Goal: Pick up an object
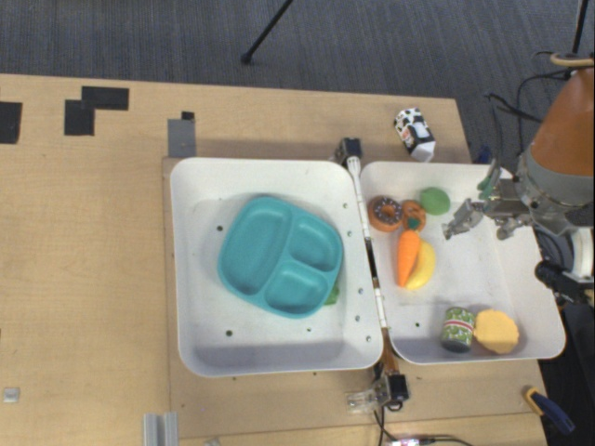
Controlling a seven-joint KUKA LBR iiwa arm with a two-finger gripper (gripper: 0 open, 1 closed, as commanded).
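The right bin [493, 277] holds several toys. A brown donut [384, 213], a small orange piece [413, 216] and a green ball [434, 200] lie at its far left. An orange carrot [407, 256] and a yellow banana [424, 267] sit side by side below them. A green can [457, 329] and a yellow lump [496, 331] rest at the near edge. My gripper [472, 204] hangs over the bin's far right part, just right of the green ball. It is open, and nothing is between its fingers.
The left bin [200, 333] holds a teal divided plate [281, 255] with something green under its right edge. A black-and-white carton [414, 133] lies on the bench beyond the right bin. Cables run along the right side.
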